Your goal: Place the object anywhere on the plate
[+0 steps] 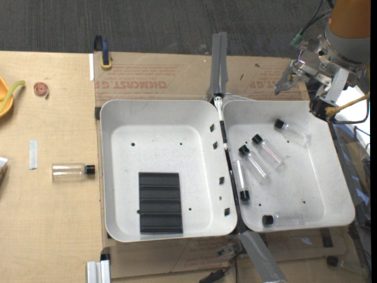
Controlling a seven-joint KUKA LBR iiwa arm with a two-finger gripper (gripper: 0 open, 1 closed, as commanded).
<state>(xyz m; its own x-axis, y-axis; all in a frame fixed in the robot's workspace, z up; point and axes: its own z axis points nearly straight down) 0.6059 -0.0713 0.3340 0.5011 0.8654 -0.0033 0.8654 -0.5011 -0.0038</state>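
Five clear vials with black caps lie scattered in the right bin (330,158). One vial (290,130) rests near the bin's far side, two more (266,149) (252,161) lie side by side at a slant near the middle, a fourth (241,181) lies along the left wall with its cap toward the near side, and a fifth (284,219) sits by the near rim. The dark ribbed plate (159,203) lies flat in the near part of the left bin (118,158), well apart from all of these vials. The gripper (306,78) hangs above the far right corner of the right bin, clear of the vials, with nothing visible between its parts; whether it is wide or narrow cannot be told. Above it the arm's orange band (350,10) shows at the top right. Outside the bins, on the bench (47,217) to the left, another clear vial (73,170) lies on its side, near a small pale strip (33,155).
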